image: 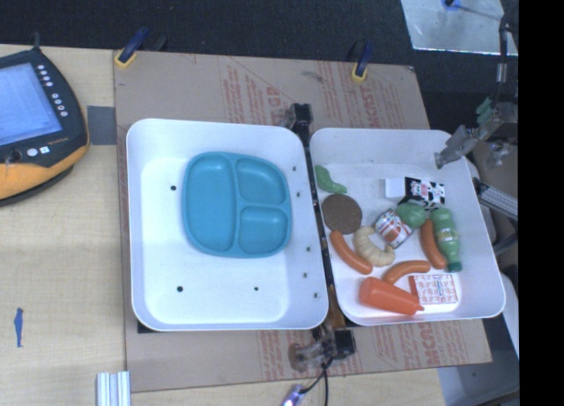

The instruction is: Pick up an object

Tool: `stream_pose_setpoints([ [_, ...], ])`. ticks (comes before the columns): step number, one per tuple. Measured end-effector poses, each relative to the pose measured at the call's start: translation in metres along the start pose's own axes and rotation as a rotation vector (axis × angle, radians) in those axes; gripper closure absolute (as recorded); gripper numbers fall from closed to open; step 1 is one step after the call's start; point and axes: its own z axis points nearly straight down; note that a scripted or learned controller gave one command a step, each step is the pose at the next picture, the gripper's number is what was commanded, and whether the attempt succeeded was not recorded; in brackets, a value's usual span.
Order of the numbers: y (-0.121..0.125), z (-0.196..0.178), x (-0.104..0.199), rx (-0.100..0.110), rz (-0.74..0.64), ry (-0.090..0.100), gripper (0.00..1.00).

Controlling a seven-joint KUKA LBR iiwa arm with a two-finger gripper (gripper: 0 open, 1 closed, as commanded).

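Note:
The right bin (366, 151) holds several toy foods. Among them are a brown round patty (341, 213), a green leafy piece (330, 180), an orange hot dog (350, 252), a small can (392, 227) and a black-and-white carton (425, 191). It also holds a green bottle (447, 239), an orange carrot (388, 297) and a red-and-white box (434, 290). My gripper (456, 147) hangs at the right bin's far right corner, raised and off to the side of the objects. Nothing shows in it.
The left bin (154, 246) bears a blue divided plate (236, 204). A tablet in an orange case (35, 122) lies on the bench at far left. Clamps (130, 47) hold the cardboard sheet at the back.

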Motion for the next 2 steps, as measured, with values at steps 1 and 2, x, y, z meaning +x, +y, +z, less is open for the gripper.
stream_pose_setpoints([
  [1,0.039,0.112,-0.017,0.003,-0.002,0.0,0.0],
  [2,0.074,0.186,-0.016,0.0,-0.004,-0.001,0.0],
])
